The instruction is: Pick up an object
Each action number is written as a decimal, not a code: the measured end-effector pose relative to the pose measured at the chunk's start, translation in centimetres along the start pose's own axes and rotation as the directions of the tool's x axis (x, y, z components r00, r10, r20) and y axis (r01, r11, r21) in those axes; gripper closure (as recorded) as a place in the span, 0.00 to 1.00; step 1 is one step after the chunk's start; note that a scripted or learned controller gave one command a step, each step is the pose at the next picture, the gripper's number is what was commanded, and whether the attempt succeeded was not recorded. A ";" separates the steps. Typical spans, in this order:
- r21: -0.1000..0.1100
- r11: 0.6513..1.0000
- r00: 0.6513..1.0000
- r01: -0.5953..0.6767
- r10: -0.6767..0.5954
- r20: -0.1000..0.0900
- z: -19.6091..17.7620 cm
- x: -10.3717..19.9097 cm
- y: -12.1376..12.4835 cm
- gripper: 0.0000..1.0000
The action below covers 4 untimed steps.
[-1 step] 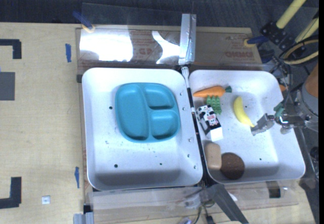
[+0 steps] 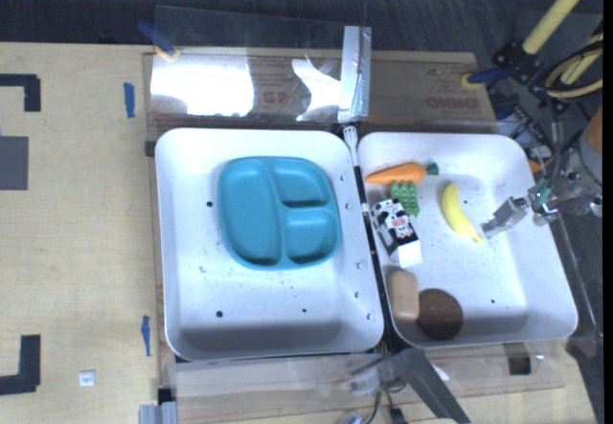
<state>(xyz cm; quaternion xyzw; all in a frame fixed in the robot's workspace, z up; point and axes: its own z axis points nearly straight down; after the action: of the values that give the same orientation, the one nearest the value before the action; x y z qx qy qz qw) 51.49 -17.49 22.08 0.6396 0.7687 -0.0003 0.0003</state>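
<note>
While the grey two-finger gripper hangs over the right white bin near its right edge, we cannot tell its state. We list there: yellow plastic banana just left of it, orange carrot, green block, black-and-white toy, tan piece, brown ball. We list in the left white bin: blue divided plate.

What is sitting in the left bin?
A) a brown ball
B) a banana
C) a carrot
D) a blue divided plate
D: the blue plate lies alone in the left bin, while the banana, carrot and brown ball are all in the right bin.
</note>
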 end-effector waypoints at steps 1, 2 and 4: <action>0.002 0.987 0.987 -0.158 0.158 -0.001 3.4 -0.8 5.9 0.00; 0.002 0.994 0.994 -0.110 0.110 -0.001 12.9 -1.3 10.0 0.00; 0.001 1.000 1.000 -0.016 0.016 -0.007 13.7 -6.8 11.7 1.00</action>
<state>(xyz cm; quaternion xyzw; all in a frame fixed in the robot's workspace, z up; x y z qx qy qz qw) 64.24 -22.01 8.41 0.6456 0.7637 0.0017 -0.0026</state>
